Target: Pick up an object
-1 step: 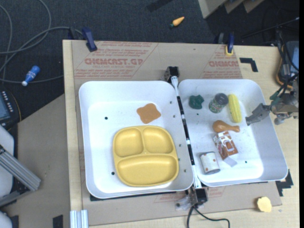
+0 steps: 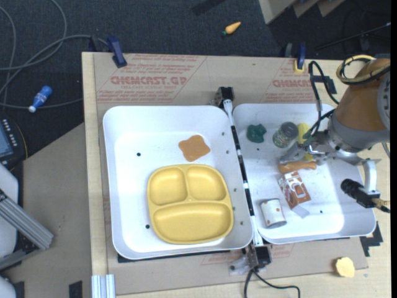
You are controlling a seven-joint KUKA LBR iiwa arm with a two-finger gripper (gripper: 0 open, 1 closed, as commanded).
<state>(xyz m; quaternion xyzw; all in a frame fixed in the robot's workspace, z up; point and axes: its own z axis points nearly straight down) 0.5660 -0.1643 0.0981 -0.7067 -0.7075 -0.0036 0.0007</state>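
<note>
1. Two white bins sit side by side on the bench. The arm [image 2: 363,113] reaches in from the right, over the right bin [image 2: 329,225].
2. The gripper [image 2: 312,146] is low over the upper middle of the right bin, near a yellow item [image 2: 303,131] and a grey can [image 2: 285,135]. Whether its fingers are spread or pressed together cannot be told from this angle.
3. Just below the gripper lies an orange stick-shaped object [image 2: 298,166]; contact is unclear.
4. Further down: a brown-and-white packet [image 2: 295,190] and a small white cup [image 2: 272,212] on its side near the bin's lower left.
5. A green lump [image 2: 256,131] sits at the right bin's upper left.
6. The left bin [image 2: 124,166] holds a yellow divided tray [image 2: 189,203] and, above it, a flat orange-brown piece [image 2: 194,147].
7. A yellow bit [image 2: 345,266] lies on the bench below the right bin.
</note>
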